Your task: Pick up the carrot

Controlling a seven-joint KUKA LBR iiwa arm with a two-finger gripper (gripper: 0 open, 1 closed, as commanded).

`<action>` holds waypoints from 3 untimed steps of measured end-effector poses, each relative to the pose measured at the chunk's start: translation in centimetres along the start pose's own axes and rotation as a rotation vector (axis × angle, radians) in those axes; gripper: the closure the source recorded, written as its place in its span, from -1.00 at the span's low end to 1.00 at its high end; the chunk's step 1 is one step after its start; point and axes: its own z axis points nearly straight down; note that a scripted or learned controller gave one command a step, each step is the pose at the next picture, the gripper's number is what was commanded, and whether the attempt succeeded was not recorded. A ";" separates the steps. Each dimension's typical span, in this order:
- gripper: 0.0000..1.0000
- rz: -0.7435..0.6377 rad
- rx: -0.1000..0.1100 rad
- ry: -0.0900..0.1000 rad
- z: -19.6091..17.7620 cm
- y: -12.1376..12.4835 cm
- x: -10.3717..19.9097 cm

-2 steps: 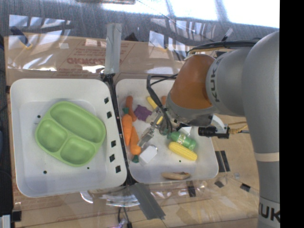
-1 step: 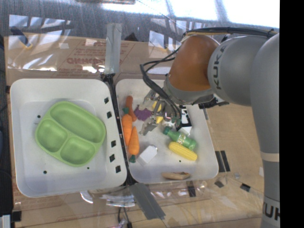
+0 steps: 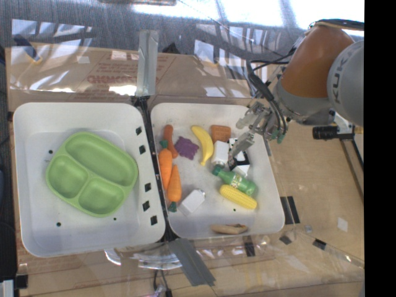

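Note:
Two orange carrots lie side by side along the left wall of the right bin (image 3: 272, 203): a longer carrot (image 3: 165, 167) and a shorter carrot (image 3: 175, 184) just right of it, both with green stems. A smaller orange-red piece (image 3: 168, 133) lies above them. My gripper (image 3: 240, 150) hangs over the right half of that bin, above a white-and-black item (image 3: 241, 166). It is well to the right of the carrots, and nothing shows held in it.
Also in the right bin are a purple piece (image 3: 185, 147), a banana (image 3: 203, 143), a brown block (image 3: 220, 132), a green bottle (image 3: 235, 179), a corn cob (image 3: 238, 197), a white block (image 3: 193, 201) and a tan roll (image 3: 229, 229). A green divided plate (image 3: 91, 173) sits in the left bin (image 3: 25, 228).

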 end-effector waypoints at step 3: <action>-1.00 0.832 0.004 0.006 0.0 7.7 7.6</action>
